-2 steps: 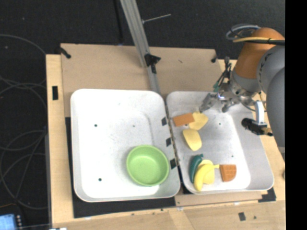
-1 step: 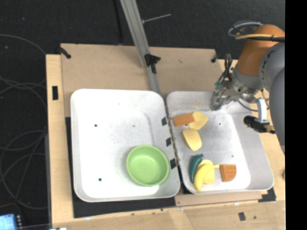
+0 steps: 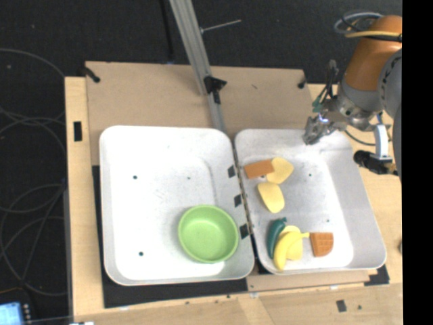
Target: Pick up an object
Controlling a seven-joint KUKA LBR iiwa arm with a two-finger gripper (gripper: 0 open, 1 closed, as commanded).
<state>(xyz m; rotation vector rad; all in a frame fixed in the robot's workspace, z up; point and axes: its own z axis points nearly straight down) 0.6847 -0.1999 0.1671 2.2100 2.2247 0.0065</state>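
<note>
Nearest the camera, along the front of the right bin, a yellow banana-like piece lies against a dark green piece, with an orange block just beside them; any grab here risks catching two things at once or pushing one under the other, since they touch. Across in the left bin sits one green bowl, close to the divider, and its round wall would likely slip out of a narrow pinch. Farther back in the right bin lie a pale yellow piece, then a second yellow piece touching an orange-brown block near the divider; a descent there could jam against the bin's edge. Counted: one bowl, three yellow pieces, two orange blocks, one dark green piece. Farthest off, the gripper hangs over the back corner of the right bin, well apart from every piece, holding nothing; whether it is spread or closed I cannot tell. Coming straight down from there, it would likely meet bare bin floor.
</note>
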